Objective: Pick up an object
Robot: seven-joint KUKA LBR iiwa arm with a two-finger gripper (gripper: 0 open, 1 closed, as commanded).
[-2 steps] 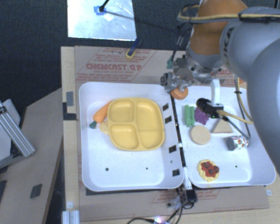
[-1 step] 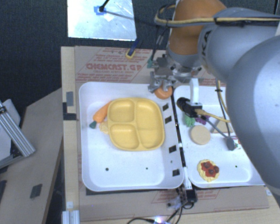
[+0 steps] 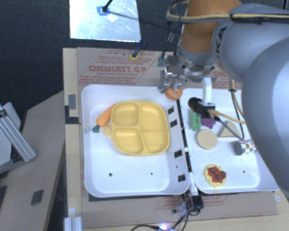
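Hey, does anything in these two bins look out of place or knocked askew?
One thing: the yellow divided plate in the left bin lies partly over the toy carrot, so the carrot pokes out from under its left edge. In the right bin, the toys sit loosely clustered; nothing looks spilled or damaged.

The grey arm (image 3: 260, 66) runs out of the picture at the top and right edges and covers the far right corner of the right bin (image 3: 231, 179), so whatever lies beneath it is hidden. The gripper (image 3: 171, 86) sits over a small orange object (image 3: 174, 94) at the bins' divider, and its fingers are too blurred to tell apart. The carrot (image 3: 103, 116) is partly tucked behind the yellow divided plate (image 3: 137, 127), and perhaps a pale item beside it too.
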